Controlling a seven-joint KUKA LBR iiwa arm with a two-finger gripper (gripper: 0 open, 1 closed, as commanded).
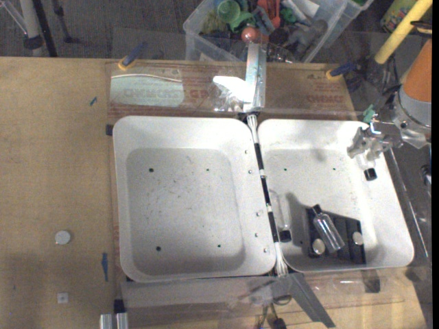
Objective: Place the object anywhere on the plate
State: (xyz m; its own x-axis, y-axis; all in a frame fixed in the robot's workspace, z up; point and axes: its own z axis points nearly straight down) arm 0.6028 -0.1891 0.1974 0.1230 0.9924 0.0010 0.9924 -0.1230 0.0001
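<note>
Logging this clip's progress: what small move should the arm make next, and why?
Probably bring the tool toward the black-and-silver object: the tool sits at the right bin's far right rim, apart from the object lying near its front wall.

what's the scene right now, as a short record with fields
left bin: white, shallow, bare floor with dark specks
right bin: white, holds a black object with metal parts near its front edge
gripper: above the right bin's far right corner, apart from the black object
plate: cannot tell
behind the bins: clear tub of coloured toys
</note>
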